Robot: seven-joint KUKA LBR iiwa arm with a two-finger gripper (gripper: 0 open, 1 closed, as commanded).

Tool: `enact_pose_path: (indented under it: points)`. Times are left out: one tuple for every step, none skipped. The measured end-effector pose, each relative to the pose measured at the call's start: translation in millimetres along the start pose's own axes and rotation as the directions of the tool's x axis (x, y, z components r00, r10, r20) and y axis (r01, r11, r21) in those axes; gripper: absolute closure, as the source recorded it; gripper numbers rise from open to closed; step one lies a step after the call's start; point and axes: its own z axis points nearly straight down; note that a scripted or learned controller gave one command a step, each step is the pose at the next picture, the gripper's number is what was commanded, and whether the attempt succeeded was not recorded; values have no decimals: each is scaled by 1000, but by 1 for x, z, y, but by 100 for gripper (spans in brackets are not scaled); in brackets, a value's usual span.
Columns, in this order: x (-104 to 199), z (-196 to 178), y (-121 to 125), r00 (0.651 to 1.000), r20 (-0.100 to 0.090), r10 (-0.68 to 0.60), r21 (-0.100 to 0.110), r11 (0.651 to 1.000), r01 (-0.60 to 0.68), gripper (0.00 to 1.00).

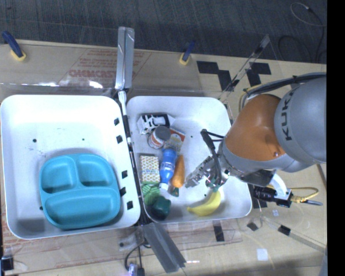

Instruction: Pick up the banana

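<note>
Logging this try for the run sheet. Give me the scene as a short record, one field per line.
target: banana, lying at the near edge of the right bin
gripper: just above the banana, over the right bin
grasp: banana not seen between the fingers
right bin contents: blue bottle, carrot, green item, small cans and packets
left bin: blue divided tray

a pale wooden bench [310, 229] lies under even light, with dark ribbed flooring [178, 10] beyond its far edge. blue clamps [14, 45] grip that edge, and black tape marks [230, 71] sit near thin cables [307, 13]
</note>
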Motion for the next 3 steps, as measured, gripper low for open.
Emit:
enact_pose_path:
  points:
    - [-26,21,-36,989,1,-145,0,989,145,100]
    - [-41,-60,-22,999,4,-41,-1,999,41,100]
    - [-41,-60,-22,999,3,-40,-1,999,40,0]
